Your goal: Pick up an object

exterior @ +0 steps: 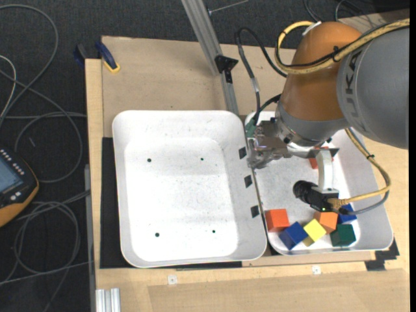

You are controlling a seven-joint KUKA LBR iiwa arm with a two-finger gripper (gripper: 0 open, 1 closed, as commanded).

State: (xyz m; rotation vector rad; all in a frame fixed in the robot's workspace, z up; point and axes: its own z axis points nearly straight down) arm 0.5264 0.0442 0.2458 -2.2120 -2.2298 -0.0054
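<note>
Several small blocks lie bunched at the front of the right bin (380, 203): an orange-red block (277, 218), a blue block (294, 234), a yellow block (314, 229), an orange block (328, 220) and a green block (343, 236). Another blue block (347, 214) pokes out behind them, and a small red piece (313, 163) shows under the arm. My gripper (259, 147) hangs over the back left corner of the right bin, close to the wall shared with the left bin. It is well behind and to the left of the blocks, and its tip is mostly hidden by the wrist.
The left bin (179, 125) stands beside the right one. A slanted metal pole (208, 38) rises behind the bins. A blue and yellow tool (108, 56) lies at the bench's back left corner. Cables and a handheld device (13, 181) lie on the floor to the left.
</note>
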